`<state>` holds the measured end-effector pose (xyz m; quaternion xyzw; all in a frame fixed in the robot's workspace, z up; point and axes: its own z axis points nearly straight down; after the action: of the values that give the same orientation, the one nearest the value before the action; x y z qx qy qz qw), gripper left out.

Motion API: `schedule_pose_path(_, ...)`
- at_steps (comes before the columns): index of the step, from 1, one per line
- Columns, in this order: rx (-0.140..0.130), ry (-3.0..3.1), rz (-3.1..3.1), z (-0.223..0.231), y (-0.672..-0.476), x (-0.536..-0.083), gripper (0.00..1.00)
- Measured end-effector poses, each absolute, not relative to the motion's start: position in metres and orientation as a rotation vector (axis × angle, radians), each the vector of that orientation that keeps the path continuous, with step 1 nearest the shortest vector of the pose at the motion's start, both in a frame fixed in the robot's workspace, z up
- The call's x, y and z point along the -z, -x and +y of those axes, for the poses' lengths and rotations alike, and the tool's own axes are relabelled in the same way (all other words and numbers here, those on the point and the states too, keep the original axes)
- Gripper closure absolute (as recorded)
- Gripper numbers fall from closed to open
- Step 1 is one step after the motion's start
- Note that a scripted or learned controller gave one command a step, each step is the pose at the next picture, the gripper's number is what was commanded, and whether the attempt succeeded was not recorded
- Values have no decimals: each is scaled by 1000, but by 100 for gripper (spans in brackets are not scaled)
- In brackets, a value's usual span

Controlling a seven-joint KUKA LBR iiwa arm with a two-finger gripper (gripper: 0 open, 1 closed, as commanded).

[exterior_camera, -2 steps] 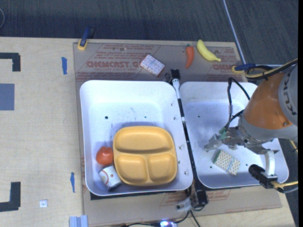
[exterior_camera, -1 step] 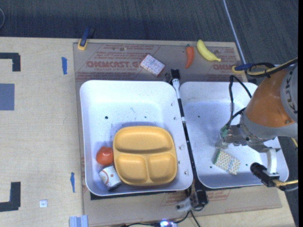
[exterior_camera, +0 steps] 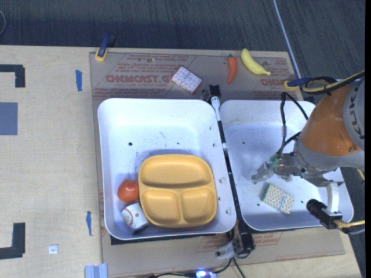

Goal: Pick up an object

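Note:
In the right bin (exterior_camera: 249,126), a small flat green-and-white patterned piece (exterior_camera: 277,198) lies near the front. My gripper (exterior_camera: 264,174) hangs low in that bin, just up and to the left of the piece, reaching in from the right under the orange-banded wrist (exterior_camera: 330,129). The left bin (exterior_camera: 156,117) holds a yellow divided tray (exterior_camera: 177,189), a red-orange ball (exterior_camera: 128,190) at the tray's left edge, and a small white-and-orange can (exterior_camera: 134,215) in the front left corner.
Behind the bins, on the brown board, lie a yellow banana (exterior_camera: 254,62), a red chili (exterior_camera: 232,69) and a checked block (exterior_camera: 185,79). A blue-and-yellow clamp (exterior_camera: 104,46) sits at the board's back left. A black cable (exterior_camera: 285,120) loops over the right bin.

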<state>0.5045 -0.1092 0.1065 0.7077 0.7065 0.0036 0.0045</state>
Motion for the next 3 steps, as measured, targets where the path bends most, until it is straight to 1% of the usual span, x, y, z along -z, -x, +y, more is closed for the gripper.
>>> schedule_pose_path(1, -6, -2218, 2217, -92, -481, -86, 0)
schedule_pose_path(2, -11, -2218, 2214, -92, -483, -96, 100)
schedule_pose_path(3, -10, -2218, 2215, -92, -483, -96, 0)
